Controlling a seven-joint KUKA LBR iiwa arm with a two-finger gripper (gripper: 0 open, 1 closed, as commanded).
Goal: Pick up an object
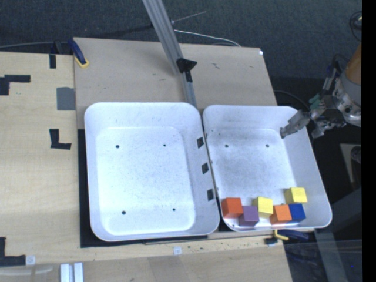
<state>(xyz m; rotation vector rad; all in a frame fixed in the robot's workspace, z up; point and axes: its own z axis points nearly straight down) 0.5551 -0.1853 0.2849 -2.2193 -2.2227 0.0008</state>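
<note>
Camera view from above, looking down at a slant on a wooden bench (147,57) with two shallow white bins side by side. Six small blocks sit bunched along the near edge of the right bin (258,157). From left to right they are an orange block (232,207), a purple block (250,215) just in front of it, a yellow block (265,205), a second orange block (281,214), a blue block (297,212) touching that one, and a second yellow block (297,194) just behind the blue one. All six rest on the bin floor, close together, several touching.

The gripper (305,124) hangs over the far right rim of the same bin, well apart from the blocks. Its two fingers are spread apart, with nothing between them. The arm (352,93) enters from the right edge.

The left bin (141,169) lies just beside the right one, their rims touching. A slanted metal pole (164,31) crosses the bench behind the bins.
</note>
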